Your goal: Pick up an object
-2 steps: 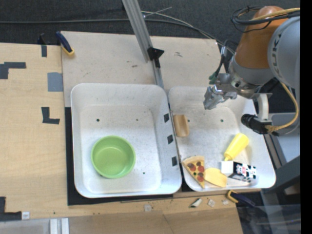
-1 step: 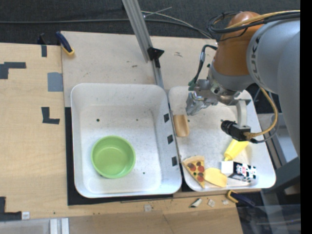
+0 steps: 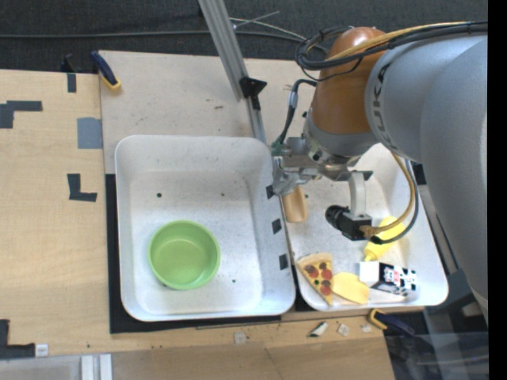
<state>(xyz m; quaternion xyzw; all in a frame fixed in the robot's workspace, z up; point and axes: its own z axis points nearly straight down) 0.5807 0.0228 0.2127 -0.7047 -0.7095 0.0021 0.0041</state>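
Observation:
My gripper (image 3: 287, 182) hangs over the left edge of the right bin (image 3: 434, 279), close to the wall between the two bins. A tan cylinder-shaped piece (image 3: 295, 206) sits directly under it and touches its lower end; I cannot tell whether it is gripped or resting on the bin floor. Nearer the front of the right bin lie a toy pizza slice (image 3: 315, 274), a yellow cheese wedge (image 3: 350, 288) and a small black-and-white box (image 3: 394, 278). A green bowl (image 3: 184, 253) stands upright in the left bin (image 3: 135, 165).
The arm's big grey and orange body covers most of the right bin's back half. A slanted metal pole (image 3: 230, 50) runs from the top down to the bins' shared back corner. A blue-and-yellow clamp (image 3: 106, 70) lies on the bench at back left.

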